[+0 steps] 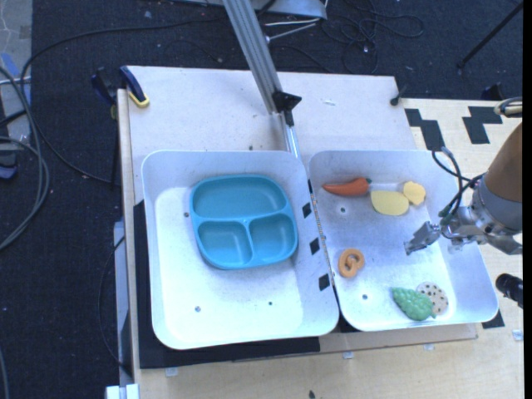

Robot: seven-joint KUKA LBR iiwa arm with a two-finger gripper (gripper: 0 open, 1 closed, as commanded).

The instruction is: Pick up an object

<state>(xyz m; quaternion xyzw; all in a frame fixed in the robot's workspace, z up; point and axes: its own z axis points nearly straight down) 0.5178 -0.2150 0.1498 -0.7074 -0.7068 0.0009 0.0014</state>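
The table point(208, 90) carries two shallow white bins side by side. The left bin point(166, 306) holds a blue divided tray point(244, 221) with three compartments. The right bin point(465, 289) holds several small toy foods: an orange carrot point(347, 187) near the far left of the bin, a yellow potato-like piece point(389, 202) just beside the carrot's tip, a smaller yellow piece point(414, 193) touching or almost touching that one on its right, a small pretzel-shaped ring point(352, 263) near the bin's left wall, and, at the near edge, a green leafy piece point(413, 303) lying against a round speckled cookie point(431, 295).

The arm enters from the right, its wrist over the right rim of the right bin. The pincer point(421, 238) sits low over the bare middle of that bin, pointing left; whether it is apart or together cannot be told at this angle, and nothing can be seen held in it. The yellow pieces lie just beyond it toward the far side, the green piece and cookie lie on its near side, and the pretzel ring lies well to its left. None of them touches the pincer.
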